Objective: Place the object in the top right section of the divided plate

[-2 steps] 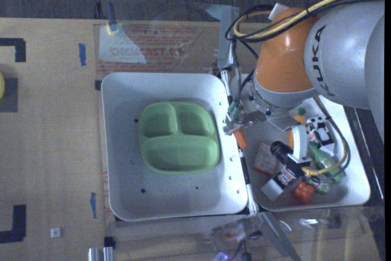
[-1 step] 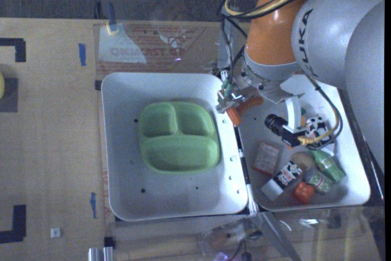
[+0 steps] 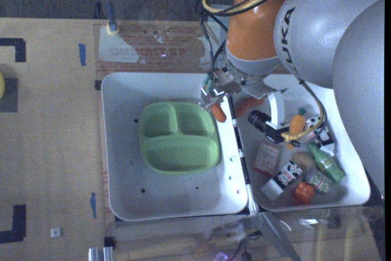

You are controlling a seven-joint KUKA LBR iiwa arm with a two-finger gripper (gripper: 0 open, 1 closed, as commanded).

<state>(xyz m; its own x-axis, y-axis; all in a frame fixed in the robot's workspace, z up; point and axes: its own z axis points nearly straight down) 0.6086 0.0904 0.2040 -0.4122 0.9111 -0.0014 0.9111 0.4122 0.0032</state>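
Claw (image 3: 214, 101) gripping small orange object (image 3: 218, 112), beside green divided plate (image 3: 178, 136), left bin (image 3: 122, 180)

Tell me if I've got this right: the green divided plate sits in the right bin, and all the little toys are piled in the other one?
Not quite. The camera view shows the green divided plate in the left bin; the little toys are piled in the right bin.
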